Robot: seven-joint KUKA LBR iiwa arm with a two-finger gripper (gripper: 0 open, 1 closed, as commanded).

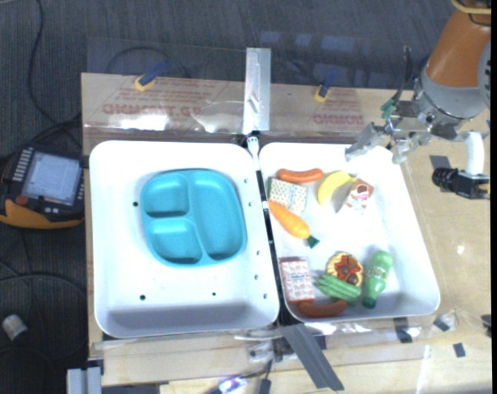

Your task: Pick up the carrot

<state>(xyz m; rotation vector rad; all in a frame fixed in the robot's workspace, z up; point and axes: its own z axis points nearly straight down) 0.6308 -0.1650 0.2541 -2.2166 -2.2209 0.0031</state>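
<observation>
The carrot (287, 218) is orange with a small green stem end and lies slantwise in the left part of the right bin (416, 245), close to the divider between the bins. My gripper (376, 151) hovers over that bin's far right corner, well up and to the right of the carrot, near the banana (334, 185). Its two fingers are spread apart, one fingertip (355, 149) pointing left toward the bin, and nothing is between them.
Around the carrot lie a sausage (300, 174), a waffle square (285, 194), a cake slice (360, 195), a pizza piece (344, 266), a green bottle (378, 277) and a red packet (295, 277). The left bin (117, 294) holds a blue divided plate (190, 216).
</observation>
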